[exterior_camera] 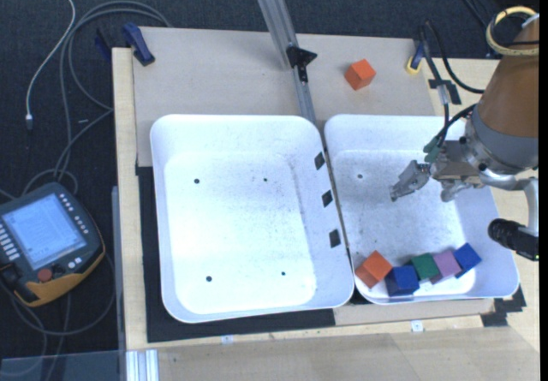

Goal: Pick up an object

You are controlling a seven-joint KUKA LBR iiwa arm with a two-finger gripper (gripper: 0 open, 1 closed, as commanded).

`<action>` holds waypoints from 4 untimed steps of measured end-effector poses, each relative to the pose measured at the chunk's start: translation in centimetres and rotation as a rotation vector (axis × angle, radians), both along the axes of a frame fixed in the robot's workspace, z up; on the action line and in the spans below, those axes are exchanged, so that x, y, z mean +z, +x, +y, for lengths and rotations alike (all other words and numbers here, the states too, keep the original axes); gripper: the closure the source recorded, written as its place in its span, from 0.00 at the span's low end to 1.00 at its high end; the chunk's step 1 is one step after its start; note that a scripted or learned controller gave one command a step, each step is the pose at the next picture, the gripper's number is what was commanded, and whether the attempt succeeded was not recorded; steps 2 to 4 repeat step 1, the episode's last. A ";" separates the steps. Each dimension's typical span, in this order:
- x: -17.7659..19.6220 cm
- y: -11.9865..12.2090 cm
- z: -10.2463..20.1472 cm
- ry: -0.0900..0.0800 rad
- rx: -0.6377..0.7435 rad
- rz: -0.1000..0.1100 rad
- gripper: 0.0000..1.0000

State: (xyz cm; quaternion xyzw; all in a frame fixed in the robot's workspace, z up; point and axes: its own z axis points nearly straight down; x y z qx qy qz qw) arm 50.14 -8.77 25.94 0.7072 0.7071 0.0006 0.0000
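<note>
- We see five small blocks in a row at the near edge of the right bin [377, 144]; an orange block [373, 268] sits at the left end; next to it is a blue block [402, 281], then a green block [425, 268], then a purple block [446, 264], and a second blue block [467, 257] at the right end; each one sits right beside or touching the next.
- The claw [425, 184] is over the middle of the right bin, well apart from the row of blocks; its two fingers are spread apart; we see nothing between them, so it has hold of nothing.
- The arm [512, 105] comes in from the right side; it has an orange band above the wrist.
- The left bin [171, 135] is white with small dark specks and a few black dots on its floor; it sits just beside the right bin.
- One more orange cube [360, 74] lies on the bench [214, 71], out past the far side of the right bin, away from both bins.
- A blue clamp [138, 44] sits at the far left corner of the bench.
- A grey metal bar [274, 2] slants down toward the gap between the two bins.
- On the floor to the left we see a control pad with a screen [43, 238] and some cables [51, 54].
</note>
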 end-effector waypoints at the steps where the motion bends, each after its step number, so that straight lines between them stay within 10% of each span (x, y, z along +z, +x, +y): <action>1: 1.1 0.1 0.0 0.000 0.001 -0.003 1.00; 4: 1.1 0.1 0.0 0.000 0.001 -0.003 1.00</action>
